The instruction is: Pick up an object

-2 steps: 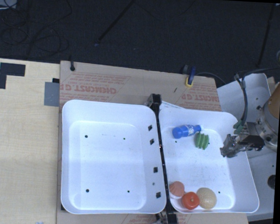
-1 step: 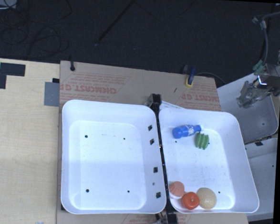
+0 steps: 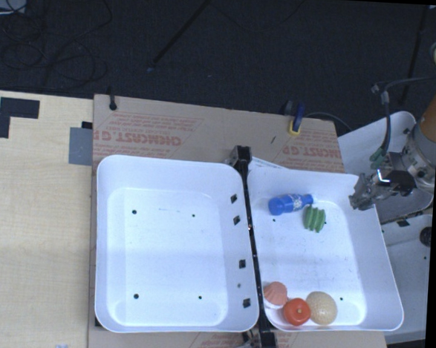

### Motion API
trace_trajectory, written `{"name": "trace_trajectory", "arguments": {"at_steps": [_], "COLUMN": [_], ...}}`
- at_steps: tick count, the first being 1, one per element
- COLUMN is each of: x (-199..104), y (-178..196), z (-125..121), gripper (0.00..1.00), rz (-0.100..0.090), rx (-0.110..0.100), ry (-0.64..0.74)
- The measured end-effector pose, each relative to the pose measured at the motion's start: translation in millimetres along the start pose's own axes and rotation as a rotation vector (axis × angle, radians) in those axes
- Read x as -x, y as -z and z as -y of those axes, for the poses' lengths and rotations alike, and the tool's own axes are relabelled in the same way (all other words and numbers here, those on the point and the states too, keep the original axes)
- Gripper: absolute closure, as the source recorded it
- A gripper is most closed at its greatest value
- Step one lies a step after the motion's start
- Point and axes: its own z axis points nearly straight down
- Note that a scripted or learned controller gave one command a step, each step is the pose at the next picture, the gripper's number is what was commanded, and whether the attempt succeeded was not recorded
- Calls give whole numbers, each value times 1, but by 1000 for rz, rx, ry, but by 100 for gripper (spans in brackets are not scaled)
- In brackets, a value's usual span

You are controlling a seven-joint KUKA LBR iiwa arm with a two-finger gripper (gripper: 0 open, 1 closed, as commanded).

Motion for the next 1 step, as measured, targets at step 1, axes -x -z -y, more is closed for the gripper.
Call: {"name": "trace_trajectory", "arguments": {"at_steps": [1], "x": [71], "y": [-15], "z": [-19], "gripper": [100], "rz": [5], "rx": [9], "ry": [-2]}}
